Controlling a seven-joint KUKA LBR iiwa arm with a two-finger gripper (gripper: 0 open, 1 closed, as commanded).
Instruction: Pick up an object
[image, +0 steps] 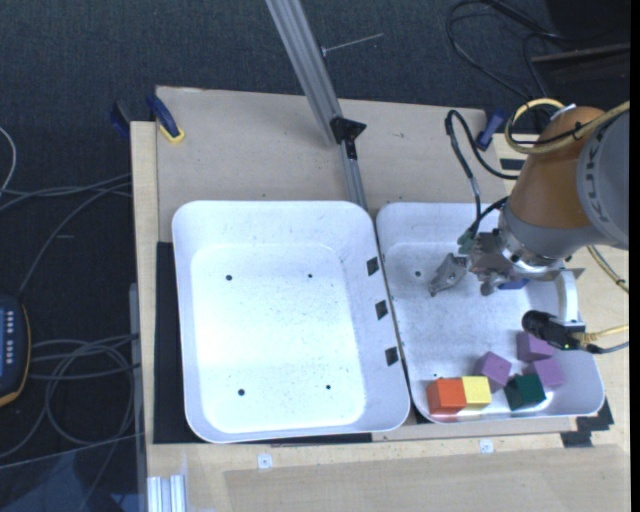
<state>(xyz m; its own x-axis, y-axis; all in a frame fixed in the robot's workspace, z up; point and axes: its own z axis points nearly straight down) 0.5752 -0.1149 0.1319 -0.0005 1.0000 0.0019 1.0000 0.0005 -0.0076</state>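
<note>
Now we're hovering the claw (462, 277), fingers spread and empty, over the right bin (420, 345); blocks (490, 385) are sitting nearer the front corner, so we're needing to shift there before descending.

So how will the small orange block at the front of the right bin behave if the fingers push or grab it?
The small orange block looks flat-sided, so it should slide, not roll. It probably stays rigid when squeezed. The yellow block touches it and the right bin's front wall is close, so pushing may jam it.

Right bin (400, 330): upper and left floor open; blocks crowd near corner — orange block (447, 394), yellow block (476, 391), green block (523, 391), purple blocks (496, 365).
</note>
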